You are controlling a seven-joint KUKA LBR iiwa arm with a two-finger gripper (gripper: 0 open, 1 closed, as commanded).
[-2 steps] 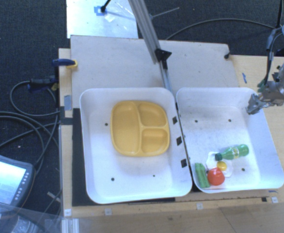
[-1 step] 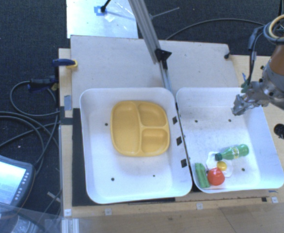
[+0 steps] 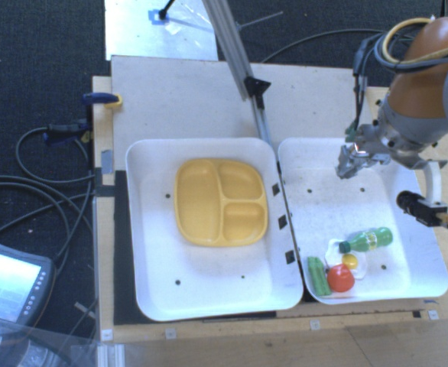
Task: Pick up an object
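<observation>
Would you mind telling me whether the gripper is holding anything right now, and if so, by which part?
Nothing is held. The gripper hangs over the right bin, apart from the green bottle, tomato and other items in that bin's near corner.

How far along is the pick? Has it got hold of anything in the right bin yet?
Nothing is picked yet. The gripper hangs over the far part of the right bin, apart from the objects. The green bottle, red tomato and green vegetable lie in the near corner. Reaching, grasping and lifting all remain.

The bench (image 3: 178,98) bears two white bins, left (image 3: 151,228) and right (image 3: 415,270), touching.
</observation>
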